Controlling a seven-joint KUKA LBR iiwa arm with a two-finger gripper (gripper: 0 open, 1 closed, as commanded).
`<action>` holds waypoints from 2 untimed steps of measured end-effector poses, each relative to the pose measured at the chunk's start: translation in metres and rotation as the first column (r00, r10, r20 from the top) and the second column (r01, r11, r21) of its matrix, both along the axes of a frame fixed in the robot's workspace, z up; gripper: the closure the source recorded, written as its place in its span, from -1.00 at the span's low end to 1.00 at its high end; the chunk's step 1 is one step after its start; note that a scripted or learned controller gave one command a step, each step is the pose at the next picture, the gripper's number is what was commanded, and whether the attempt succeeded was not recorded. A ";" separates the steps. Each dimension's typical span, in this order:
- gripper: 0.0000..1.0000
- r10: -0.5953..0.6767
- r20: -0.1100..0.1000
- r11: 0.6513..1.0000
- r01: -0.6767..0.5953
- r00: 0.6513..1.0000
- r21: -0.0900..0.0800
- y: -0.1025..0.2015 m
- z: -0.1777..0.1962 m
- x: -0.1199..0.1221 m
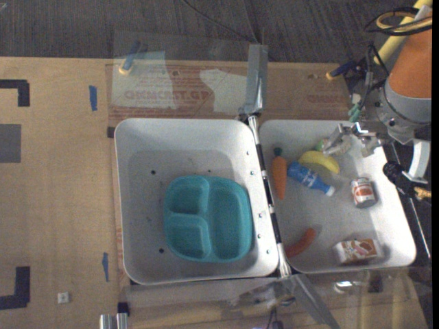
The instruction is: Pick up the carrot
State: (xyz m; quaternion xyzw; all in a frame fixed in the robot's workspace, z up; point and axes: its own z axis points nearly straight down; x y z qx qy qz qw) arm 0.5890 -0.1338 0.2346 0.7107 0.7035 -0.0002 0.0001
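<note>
Reaching for the carrot (279, 177) well is, in my judgement, a matter of crossing the right bin (394, 249) without brushing its other contents, then aligning my pincer (345, 140) across the carrot's narrow width before descending.

Nearest the camera, a small printed carton (357, 250) and a reddish sausage-shaped piece (301, 241) are lying toward the bin's near wall, with a small can (363, 192) sitting beyond the carton. In the left bin (134, 149), a teal compartment tray (208, 218) is resting on the floor, apart from my work.

Farther in, the carrot is lying close alongside the divider between the two bins, orange body running roughly along that wall, green top pointing away from the camera. A blue bottle (311, 178) is lying just beside it on the arm's side, and a yellow banana (320, 161) is touching or nearly touching the bottle's far end.

Farthest back, my pincer is hovering over the bin's far right corner, beyond the banana. I cannot tell how it is set. The carrot is lying well apart from it, with bottle and banana between, so I am judging a path over them safer.
</note>
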 end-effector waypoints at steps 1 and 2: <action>-1.00 0.333 0.002 0.943 -0.333 0.943 -0.001 -0.016 -0.020 0.021; -1.00 0.607 0.001 0.795 -0.607 0.795 -0.001 0.030 0.135 -0.077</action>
